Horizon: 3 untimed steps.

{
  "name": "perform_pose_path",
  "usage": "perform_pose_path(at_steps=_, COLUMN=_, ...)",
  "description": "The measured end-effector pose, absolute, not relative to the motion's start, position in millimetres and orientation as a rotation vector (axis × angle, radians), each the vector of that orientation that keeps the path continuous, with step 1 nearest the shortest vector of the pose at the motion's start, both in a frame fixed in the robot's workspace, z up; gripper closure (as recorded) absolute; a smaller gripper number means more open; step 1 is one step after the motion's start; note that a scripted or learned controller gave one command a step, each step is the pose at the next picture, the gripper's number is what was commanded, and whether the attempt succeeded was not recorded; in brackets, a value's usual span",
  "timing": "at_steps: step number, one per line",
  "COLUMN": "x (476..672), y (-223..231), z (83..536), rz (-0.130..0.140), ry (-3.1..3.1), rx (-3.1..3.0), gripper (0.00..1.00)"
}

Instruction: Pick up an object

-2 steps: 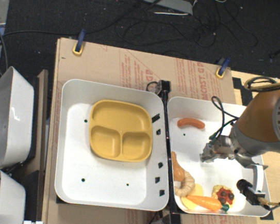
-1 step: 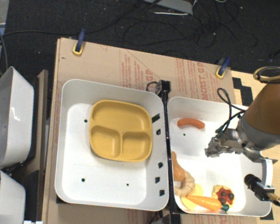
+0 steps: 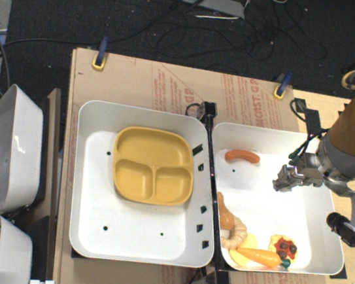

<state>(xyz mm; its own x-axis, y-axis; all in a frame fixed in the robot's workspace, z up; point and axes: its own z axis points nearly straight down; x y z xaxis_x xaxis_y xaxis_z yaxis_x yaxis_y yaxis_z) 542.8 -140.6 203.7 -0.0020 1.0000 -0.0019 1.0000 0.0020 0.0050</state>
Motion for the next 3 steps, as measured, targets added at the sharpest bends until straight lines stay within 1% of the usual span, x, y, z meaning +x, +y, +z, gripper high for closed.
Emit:
perform_pose_path(at_steps=1, x=543.7, y=-140.8, z=222.2, rz=0.002, ry=2.222, rx=2.216, gripper=1.00)
perform_pose_path(at_steps=2, x=557.8, y=-86.8, z=233.4, rz=0.004, ry=2.230, rx=2.211, gripper=1.00)
perform_pose_path(at_steps=3, x=559.6, y=-37.9, z=235.2, rz=0.001, ry=2.232, rx=2.213, gripper=1.00)
